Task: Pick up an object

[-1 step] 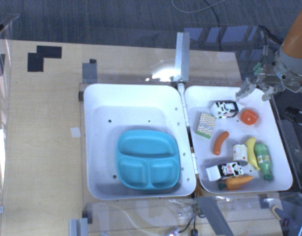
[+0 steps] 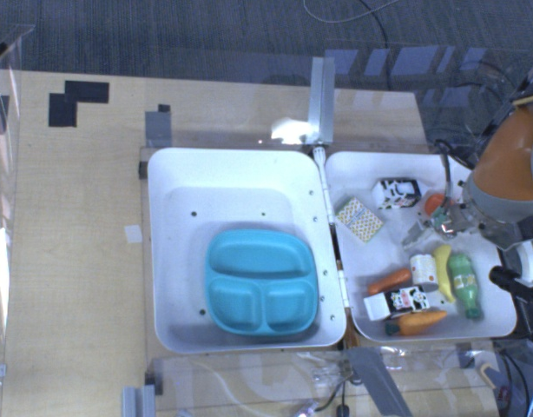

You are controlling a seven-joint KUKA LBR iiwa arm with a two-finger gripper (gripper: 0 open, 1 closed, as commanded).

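Note:
The right bin (image 2: 353, 174) holds several small items. A checkered pouch (image 2: 360, 220) lies at its left, and a black-and-white patterned carton (image 2: 398, 192) sits toward the back. A small red piece (image 2: 433, 203) lies next to the gripper. At the front lie a yellow banana (image 2: 443, 263), a green bottle (image 2: 463, 283), a white block (image 2: 423, 269), two carrots (image 2: 390, 281) (image 2: 418, 321) and a second patterned box (image 2: 408, 301). My gripper (image 2: 433, 224) hangs low over the middle of this bin, just behind the banana and white block. The orange-banded arm (image 2: 509, 159) enters from the right.
The left bin (image 2: 171, 233) carries a blue divided tray (image 2: 260, 279) in its front half. A metal post (image 2: 322, 102) stands behind the wall between the bins. A cable (image 2: 353, 7) loops on the floor behind the bench.

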